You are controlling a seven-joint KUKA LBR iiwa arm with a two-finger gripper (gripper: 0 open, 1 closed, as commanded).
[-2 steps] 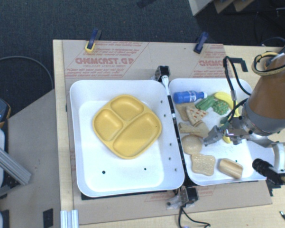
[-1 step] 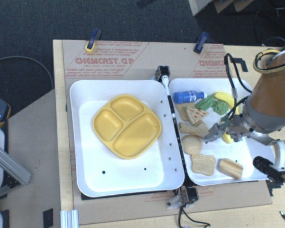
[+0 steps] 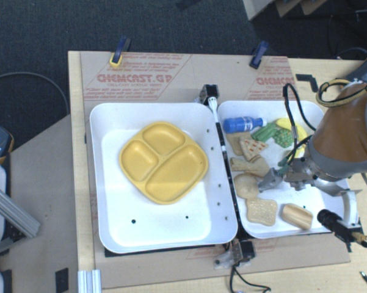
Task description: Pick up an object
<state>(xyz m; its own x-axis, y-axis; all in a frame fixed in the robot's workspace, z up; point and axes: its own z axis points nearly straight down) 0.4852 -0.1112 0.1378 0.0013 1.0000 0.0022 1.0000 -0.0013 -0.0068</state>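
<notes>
My gripper (image 3: 284,183) hangs low over the middle of the right bin (image 3: 330,195), open, with bare bin floor between its fingers. One finger (image 3: 270,180) is beside a tan round food piece (image 3: 247,187). A toast slice (image 3: 261,211) and a bread roll (image 3: 297,216) lie just in front of the gripper. Behind it are a tan waffle piece (image 3: 251,146), another tan piece (image 3: 249,163), a blue bottle (image 3: 243,124), a green item (image 3: 275,133) and a yellow item (image 3: 291,127), which the arm partly hides.
The left bin (image 3: 110,212) holds a yellow divided plate (image 3: 163,162). A black divider rail (image 3: 223,157) runs between the bins. The arm's orange band (image 3: 348,133) and black cables (image 3: 299,112) stand over the right bin's far right side.
</notes>
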